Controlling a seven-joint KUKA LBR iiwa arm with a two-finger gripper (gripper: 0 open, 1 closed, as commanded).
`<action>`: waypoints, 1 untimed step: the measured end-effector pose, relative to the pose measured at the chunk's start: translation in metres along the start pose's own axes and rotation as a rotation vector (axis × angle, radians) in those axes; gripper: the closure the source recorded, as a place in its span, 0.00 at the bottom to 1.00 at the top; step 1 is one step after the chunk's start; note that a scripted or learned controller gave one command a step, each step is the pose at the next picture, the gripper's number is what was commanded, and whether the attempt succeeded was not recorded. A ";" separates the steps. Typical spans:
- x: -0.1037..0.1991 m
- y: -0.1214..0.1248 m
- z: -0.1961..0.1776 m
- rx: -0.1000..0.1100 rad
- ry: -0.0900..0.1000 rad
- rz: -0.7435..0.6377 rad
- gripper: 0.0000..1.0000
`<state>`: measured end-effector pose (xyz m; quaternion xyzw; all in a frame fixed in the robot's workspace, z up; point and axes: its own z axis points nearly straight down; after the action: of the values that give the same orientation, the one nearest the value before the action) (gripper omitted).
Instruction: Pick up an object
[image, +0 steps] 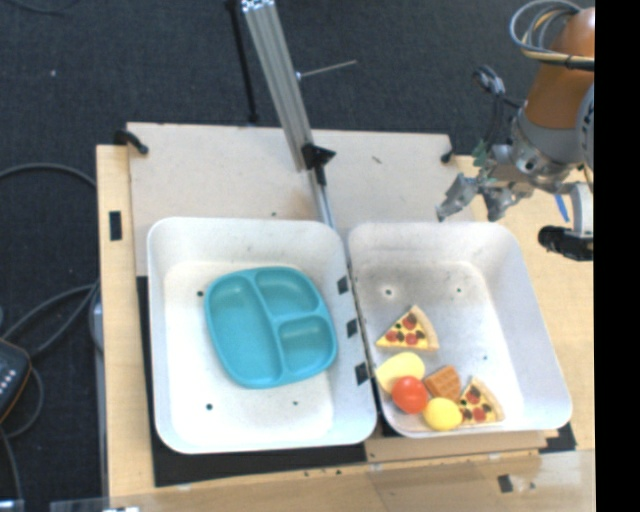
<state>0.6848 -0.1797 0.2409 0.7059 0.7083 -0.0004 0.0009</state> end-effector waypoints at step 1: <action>0.000 0.000 0.000 0.001 -0.001 -0.001 0.00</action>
<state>0.6847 -0.1799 0.2409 0.7055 0.7087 -0.0009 0.0010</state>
